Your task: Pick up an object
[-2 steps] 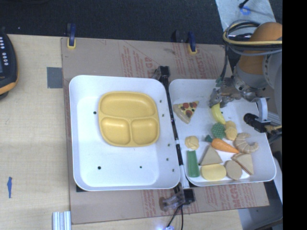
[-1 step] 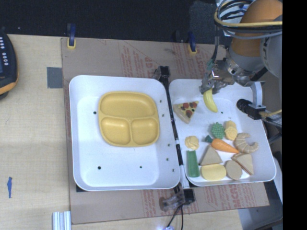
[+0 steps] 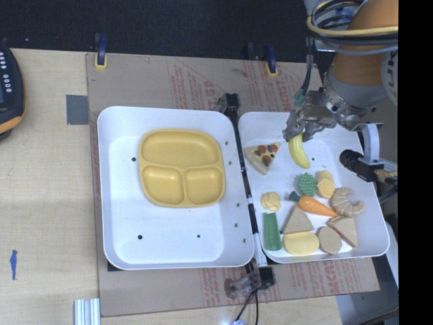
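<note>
The gripper [image 3: 304, 128] hangs over the back of the right bin [image 3: 379, 249], below the grey wrist and orange band. A yellow toy banana [image 3: 298, 152] sits directly under it, its upper end touching the gripper's lower edge; I cannot tell whether it is held or lying in the bin. To the left of the banana lies a pizza slice [image 3: 262, 157]. Nearer the front of the bin are a green broccoli piece [image 3: 307, 183], an orange carrot [image 3: 315, 206], a croissant [image 3: 345, 200], a green stick [image 3: 271, 230] and several tan and yellow food pieces.
The left bin [image 3: 122, 249] holds a yellow three-part plate [image 3: 181, 166]. A metal divider with clips [image 3: 240, 175] runs between the bins. A black fitting [image 3: 357, 164] juts over the right bin's right rim. A dark handheld device [image 3: 8, 90] lies at the far left.
</note>
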Controlling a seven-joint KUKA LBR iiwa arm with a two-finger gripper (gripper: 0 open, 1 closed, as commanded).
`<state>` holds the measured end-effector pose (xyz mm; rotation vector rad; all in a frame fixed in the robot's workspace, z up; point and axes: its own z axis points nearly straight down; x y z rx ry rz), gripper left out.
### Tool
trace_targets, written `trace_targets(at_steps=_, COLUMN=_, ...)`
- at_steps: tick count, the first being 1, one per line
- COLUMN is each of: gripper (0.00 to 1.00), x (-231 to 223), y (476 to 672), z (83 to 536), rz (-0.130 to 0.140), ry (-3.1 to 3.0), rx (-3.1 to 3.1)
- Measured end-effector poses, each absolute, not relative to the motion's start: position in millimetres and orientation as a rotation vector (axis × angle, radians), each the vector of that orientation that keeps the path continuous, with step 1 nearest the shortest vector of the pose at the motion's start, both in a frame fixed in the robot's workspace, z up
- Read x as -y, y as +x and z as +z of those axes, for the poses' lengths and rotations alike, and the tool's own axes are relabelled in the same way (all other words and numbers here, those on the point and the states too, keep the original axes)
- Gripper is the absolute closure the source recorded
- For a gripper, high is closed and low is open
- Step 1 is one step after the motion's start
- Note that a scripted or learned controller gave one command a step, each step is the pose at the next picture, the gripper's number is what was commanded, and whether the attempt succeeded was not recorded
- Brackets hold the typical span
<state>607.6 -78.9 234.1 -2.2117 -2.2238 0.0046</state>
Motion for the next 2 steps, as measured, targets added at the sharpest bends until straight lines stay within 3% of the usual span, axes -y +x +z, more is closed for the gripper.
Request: trace_targets(at_steps=2, gripper=1.0, x=1, y=554.2, z=224, rz=0.014, ry=-2.209, rx=2.222)
